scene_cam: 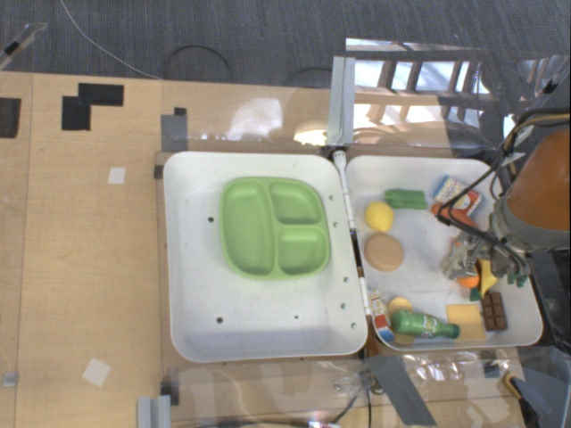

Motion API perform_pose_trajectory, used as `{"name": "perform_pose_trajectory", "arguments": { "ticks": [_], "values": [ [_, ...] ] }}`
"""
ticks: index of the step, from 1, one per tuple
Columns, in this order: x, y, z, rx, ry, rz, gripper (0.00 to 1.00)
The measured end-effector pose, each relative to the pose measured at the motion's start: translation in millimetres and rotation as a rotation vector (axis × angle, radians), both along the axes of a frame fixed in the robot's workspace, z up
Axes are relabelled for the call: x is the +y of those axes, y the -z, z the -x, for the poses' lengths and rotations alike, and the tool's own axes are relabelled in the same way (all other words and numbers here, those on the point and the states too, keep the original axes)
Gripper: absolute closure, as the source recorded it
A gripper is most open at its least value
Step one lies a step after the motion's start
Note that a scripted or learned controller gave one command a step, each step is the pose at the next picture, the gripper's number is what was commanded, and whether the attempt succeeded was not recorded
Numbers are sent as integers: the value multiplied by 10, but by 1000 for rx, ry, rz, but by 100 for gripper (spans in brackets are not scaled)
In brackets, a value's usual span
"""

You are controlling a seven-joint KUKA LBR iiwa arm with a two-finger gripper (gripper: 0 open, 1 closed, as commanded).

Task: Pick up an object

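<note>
Gripper (pixel 471 266) is hanging low over the right bin (pixel 419 175), near that bin's right edge, and whether it is open, closed or gripping anything cannot be told from this slanted view. Just beneath and beside it, small toys are lying crowded together: an orange piece (pixel 468 282), a yellow banana-like piece (pixel 487 278) and a brown chocolate bar (pixel 493 310), the bar's long axis running roughly from the bin's far edge toward its near edge. A green bottle (pixel 425 327) is lying on its side along the bin's near edge, its long axis parallel to that edge, but which end is the neck is unclear. A pale yellow cheese block (pixel 465 317) is sitting between the bottle and the chocolate bar. Toward the left edge of the right bin, a yellow lemon (pixel 380 217) and a tan round bun (pixel 384 253) are resting close together, with a dark green vegetable (pixel 405 200) lying across just beyond the lemon. A blue and white packet (pixel 451 190) is lying near the far right corner. In the left bin (pixel 196 328), a green divided plate (pixel 273 227) is sitting near the middle. The arm's orange band (pixel 538 185) is looming over the right bin's right edge.
</note>
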State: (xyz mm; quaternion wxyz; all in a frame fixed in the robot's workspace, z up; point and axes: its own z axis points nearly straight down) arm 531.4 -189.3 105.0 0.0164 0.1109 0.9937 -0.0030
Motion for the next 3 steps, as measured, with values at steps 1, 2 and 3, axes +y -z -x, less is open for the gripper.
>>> {"name": "perform_pose_trajectory", "arguments": {
  "ticks": [1,2,3],
  "values": [
    [710,-601,-470,17,125,-14,100],
    [674,-580,-449,22,129,-12,0],
    [109,152,-466,15,173,-10,0]
  ]
}}
